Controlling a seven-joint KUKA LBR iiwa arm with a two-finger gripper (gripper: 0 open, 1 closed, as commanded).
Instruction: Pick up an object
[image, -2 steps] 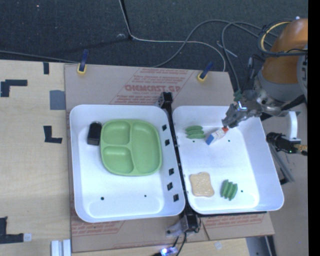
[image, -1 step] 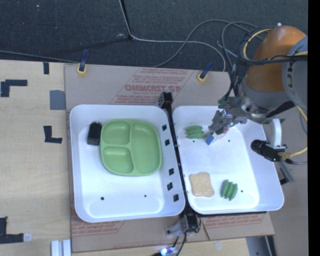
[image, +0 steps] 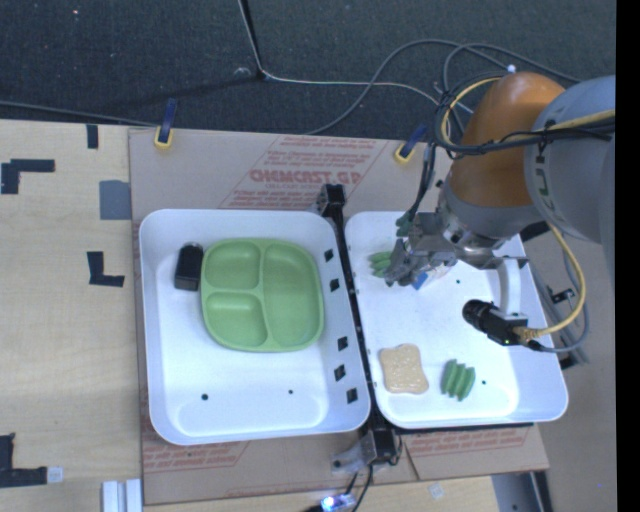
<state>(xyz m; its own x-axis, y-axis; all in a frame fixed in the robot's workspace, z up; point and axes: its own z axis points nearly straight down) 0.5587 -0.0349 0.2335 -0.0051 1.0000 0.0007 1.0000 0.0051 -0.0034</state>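
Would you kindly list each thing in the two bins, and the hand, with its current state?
Green tray: flat in the left bin, compartments bare.
Black block: left bin, touching the tray's left edge.
Toast: flat in the right bin.
Green pods: right bin, right of the toast.
Green item: right bin, beside the hand.
Hand: low in the right bin; grip unclear.

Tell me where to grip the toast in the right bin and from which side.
Judging by its pose, the toast lies flat near the front of the right bin, so come straight down from above and pinch across its narrower width. The green piece sits apart to its right, leaving room for the fingers.
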